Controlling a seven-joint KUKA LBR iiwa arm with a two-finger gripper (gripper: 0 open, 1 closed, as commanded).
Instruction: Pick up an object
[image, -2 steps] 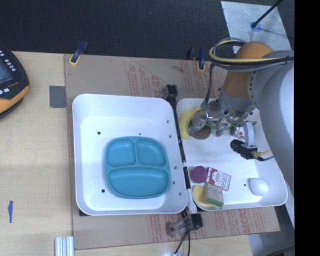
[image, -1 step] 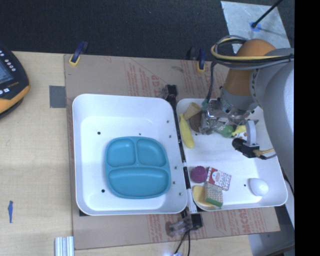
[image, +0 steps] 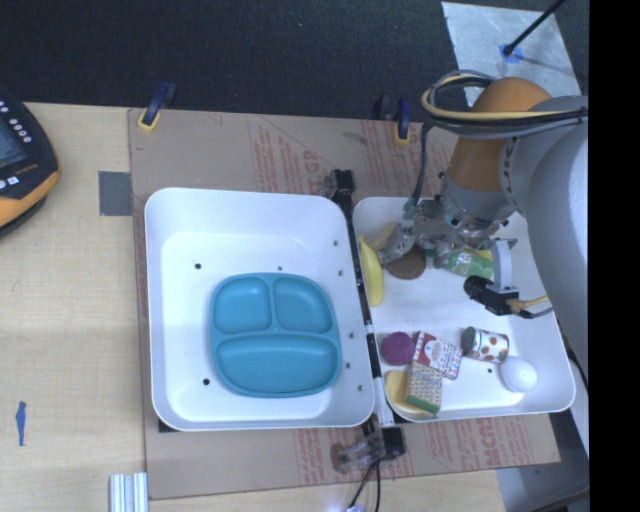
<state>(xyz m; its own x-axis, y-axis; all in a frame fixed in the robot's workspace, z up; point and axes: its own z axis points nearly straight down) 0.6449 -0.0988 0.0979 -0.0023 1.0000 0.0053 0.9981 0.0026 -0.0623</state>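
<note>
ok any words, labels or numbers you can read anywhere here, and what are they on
None can be read.
Cardboard sheet: faint red print, too blurred.
Small box and green packet in the right bin: pictures and print too small.
Small can: pattern unreadable.

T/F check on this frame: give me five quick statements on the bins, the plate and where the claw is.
1. The blue divided plate lies in the left bin. True.
2. The claw is over the left bin. False: it is low at the back of the right bin, by a brown round object.
3. A yellow banana-like item lies along the right bin's left wall. True.
4. The purple round item sits on the blue plate. False: it is in the right bin.
5. A white ball sits in the left bin. False: it is near the right bin's front right corner.
</note>
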